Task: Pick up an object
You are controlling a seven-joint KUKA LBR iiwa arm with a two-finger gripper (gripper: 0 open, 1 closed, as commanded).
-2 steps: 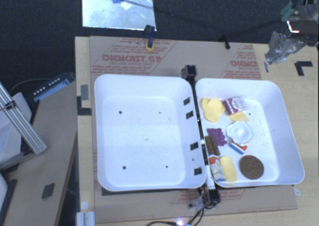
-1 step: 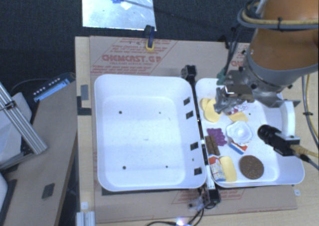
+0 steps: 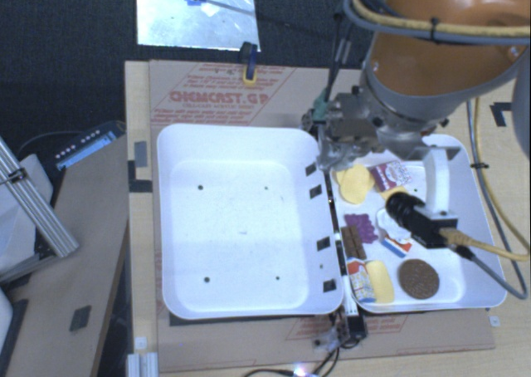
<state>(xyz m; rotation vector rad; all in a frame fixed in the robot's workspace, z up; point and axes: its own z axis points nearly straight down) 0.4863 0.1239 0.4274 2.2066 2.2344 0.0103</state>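
Note:
My gripper hangs low over the far left corner of the right bin, close to the wall shared with the left bin. Just in front of it lies a pale yellow round piece, with a purple and white packet to its right. Further toward the front are a purple lump, a brown bar, a yellow block, a small red and white packet and a brown disc. A white oblong piece lies at the right. The arm's bulk hides the bin's far side.
The left white bin sits beside the right one on a cardboard sheet. A shiny metal plate lies beyond the bench, and a yellow and blue clamp stands at the cardboard's far edge. A grey rail lies at the left.

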